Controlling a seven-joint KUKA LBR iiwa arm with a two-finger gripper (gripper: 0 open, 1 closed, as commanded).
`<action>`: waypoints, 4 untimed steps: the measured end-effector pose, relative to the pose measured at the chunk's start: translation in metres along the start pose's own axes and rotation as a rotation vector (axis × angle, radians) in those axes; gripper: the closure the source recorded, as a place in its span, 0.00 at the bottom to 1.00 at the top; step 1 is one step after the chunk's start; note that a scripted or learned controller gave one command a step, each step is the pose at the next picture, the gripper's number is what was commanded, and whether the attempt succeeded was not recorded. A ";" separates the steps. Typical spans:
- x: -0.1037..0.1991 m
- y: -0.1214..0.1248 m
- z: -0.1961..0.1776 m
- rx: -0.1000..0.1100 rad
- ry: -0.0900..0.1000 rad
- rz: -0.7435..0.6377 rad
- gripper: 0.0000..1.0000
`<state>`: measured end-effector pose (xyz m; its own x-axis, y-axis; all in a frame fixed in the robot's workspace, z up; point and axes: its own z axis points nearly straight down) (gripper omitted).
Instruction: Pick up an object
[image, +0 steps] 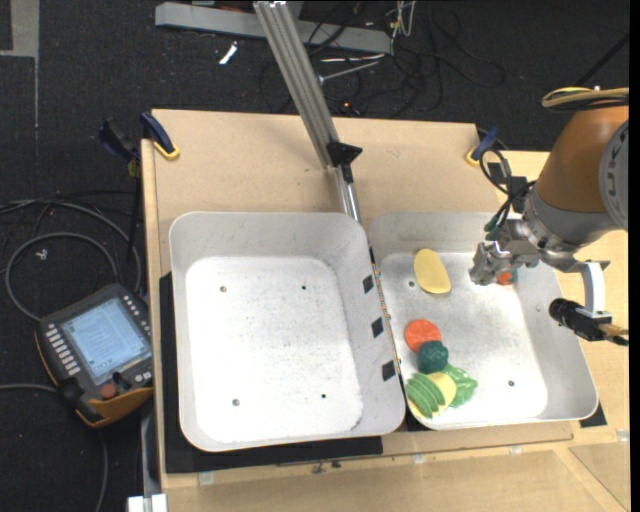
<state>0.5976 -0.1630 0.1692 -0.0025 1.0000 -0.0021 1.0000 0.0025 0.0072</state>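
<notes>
Black rubbery matting covers the floor at far left, where a grey handheld control pendant with an orange rim and a pale screen (97, 350) lies among looping cables. Next comes the pale wooden bench top (250, 165), smooth and matt, with blue-and-yellow clamps (157, 135) at its back corners. On it sits the left shallow white bin (268, 330), a rounded-corner tray of thin speckled plastic with a few small dark dots on its floor. A slanted grey metal rail (305, 85) runs down from the top toward the seam between the two trays.

The right shallow white bin (530, 340) holds the objects. Near its back lies a smooth yellow oval piece (432, 271), flat and soap-like. Toward the front left, close together, are a round orange-red piece (422, 332), a knobbly dark green piece (432, 355) touching it, and a ribbed light green and yellow piece (438, 388) at the bin's front edge.

At right, the grey metal gripper (490, 268) hangs low over the bin's back, just right of the yellow oval, with something small and red (505, 277) beside its tip. Whether its jaws are parted or closed, or hold anything, I cannot tell. Behind it is the arm's orange band (580, 150).
</notes>
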 end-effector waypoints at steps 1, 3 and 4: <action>-0.003 0.004 -0.064 -0.001 -0.001 0.000 1.00; 0.053 0.022 -0.076 0.005 0.003 -0.006 1.00; 0.113 0.030 -0.066 0.007 0.004 -0.006 1.00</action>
<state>0.6270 -0.0498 0.2354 -0.0089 1.0000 0.0018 1.0000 0.0089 0.0003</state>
